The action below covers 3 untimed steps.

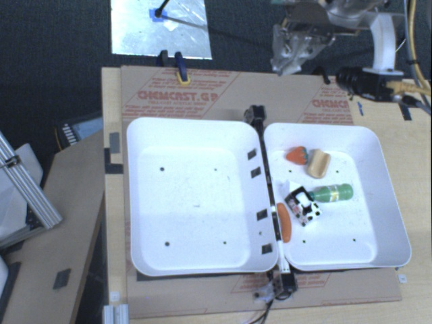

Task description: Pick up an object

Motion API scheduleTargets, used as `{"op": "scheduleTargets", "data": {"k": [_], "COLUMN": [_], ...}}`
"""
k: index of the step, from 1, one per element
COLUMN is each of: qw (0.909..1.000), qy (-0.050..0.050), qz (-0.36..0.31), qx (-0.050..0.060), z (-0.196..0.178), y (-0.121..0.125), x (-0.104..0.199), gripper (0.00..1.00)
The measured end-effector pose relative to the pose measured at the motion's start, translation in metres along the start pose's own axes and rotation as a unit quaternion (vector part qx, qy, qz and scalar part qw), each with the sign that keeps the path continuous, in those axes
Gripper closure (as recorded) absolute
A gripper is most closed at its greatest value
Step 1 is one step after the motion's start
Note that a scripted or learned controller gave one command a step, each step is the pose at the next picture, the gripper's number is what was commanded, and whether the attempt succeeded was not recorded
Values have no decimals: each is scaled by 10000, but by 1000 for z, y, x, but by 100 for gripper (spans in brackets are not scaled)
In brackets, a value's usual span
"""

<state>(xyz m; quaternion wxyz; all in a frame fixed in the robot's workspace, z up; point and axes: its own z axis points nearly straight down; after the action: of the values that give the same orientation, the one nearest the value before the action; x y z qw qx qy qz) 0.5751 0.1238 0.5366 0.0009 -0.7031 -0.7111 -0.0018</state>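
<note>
The right bin [378, 154] holds several small items: an orange-red piece [295, 156], a tan bread-like piece [318, 163], a green bottle [333, 193], a black-and-white cube [302, 206] and an orange carrot-like stick [283, 221] along its left wall. My gripper [291, 54] hangs high above the bench's far edge, well beyond the right bin, with nothing seen in it.
The left bin [145, 140] sits beside the right one, joined by a black-clipped divider [263, 181]. A shiny metal sheet [160, 19] lies on the dark floor at the back left. Cables and a black fitting [368, 83] sit at the back right.
</note>
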Motion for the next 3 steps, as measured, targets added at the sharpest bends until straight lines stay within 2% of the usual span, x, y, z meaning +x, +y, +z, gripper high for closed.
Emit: {"op": "scheduleTargets", "data": {"k": [1, 2, 3], "qw": [10000, 10000, 10000], "qy": [-5, -18, -11], "qz": [-2, 30, 26], "qx": [8, 15, -32], "z": [8, 40, 0], "y": [-58, -89, -32], "x": [55, 43, 62], "gripper": [100, 100, 100]}}
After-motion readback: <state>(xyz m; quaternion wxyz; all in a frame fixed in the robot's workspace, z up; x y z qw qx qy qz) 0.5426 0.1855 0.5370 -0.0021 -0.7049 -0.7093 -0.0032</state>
